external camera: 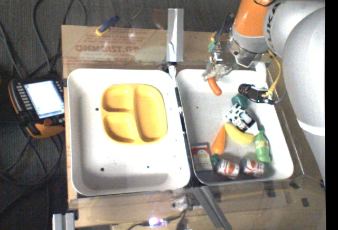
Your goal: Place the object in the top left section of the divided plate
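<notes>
The two-finger gripper point(215, 72) pinches a small, light, smooth orange-red toy sausage point(213, 86) by its upper end, a hold likely to slip.

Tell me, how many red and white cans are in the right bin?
2. One can lies near the bin's front edge, beside the small carton; the other can lies just right of it, below the green bottle.

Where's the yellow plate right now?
The yellow plate lies in the left bin, near its middle, across the divider from the right bin's clutter.
</notes>
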You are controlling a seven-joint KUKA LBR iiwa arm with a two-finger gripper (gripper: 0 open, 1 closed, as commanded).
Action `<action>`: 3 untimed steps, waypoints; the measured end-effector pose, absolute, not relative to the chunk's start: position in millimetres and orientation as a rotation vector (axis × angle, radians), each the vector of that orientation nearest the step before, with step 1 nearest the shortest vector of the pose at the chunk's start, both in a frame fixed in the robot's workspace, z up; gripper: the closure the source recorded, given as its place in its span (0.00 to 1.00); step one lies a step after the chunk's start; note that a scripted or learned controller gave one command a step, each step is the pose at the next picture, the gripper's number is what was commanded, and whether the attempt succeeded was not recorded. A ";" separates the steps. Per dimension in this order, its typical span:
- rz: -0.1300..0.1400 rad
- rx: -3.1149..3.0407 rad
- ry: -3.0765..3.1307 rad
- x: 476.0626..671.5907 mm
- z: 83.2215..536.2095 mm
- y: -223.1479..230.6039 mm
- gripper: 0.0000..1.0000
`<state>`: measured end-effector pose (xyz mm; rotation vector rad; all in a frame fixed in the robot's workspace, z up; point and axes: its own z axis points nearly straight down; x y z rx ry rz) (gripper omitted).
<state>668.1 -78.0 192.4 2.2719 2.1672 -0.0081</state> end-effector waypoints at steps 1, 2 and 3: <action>-0.003 2.383 2.050 636.5 211.9 -7.4 1.00; -0.006 2.456 1.962 644.2 182.3 83.1 1.00; -0.006 2.383 2.049 621.5 209.3 155.2 1.00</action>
